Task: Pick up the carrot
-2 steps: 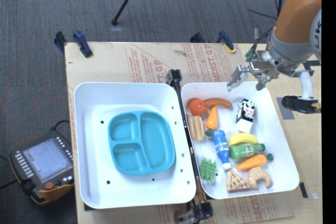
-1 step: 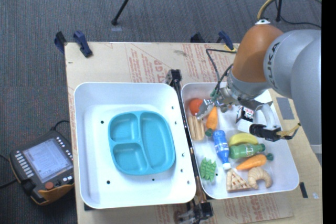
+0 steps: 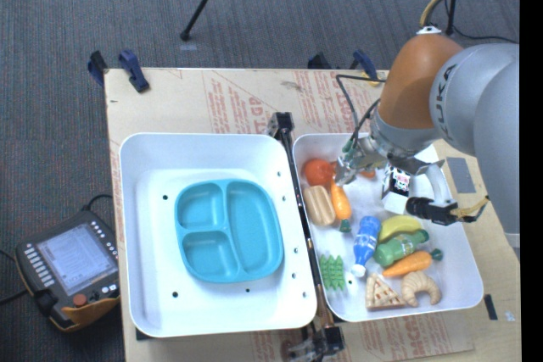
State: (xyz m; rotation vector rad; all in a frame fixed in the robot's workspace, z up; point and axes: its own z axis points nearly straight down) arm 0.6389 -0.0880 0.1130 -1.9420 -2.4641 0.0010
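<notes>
Grey KUKA arm with an orange band and a cabled wrist.

The arm [image 3: 475, 102] was a thick, rounded body in smooth light grey, and part of the maker's name stood on its side in dark letters. Above the wrist sat a glossy orange band [image 3: 416, 80], domed like a cap, with a small pale fitting at its top. A yellow hose curved out from behind that dome, and thin black cables looped down past the wrist. Below, a darker grey collar led to the gripper [image 3: 348, 172], a small cluster of metal-grey and greenish parts. Beside it hung a white block with black and red markings, a black lead trailing from it.
</notes>
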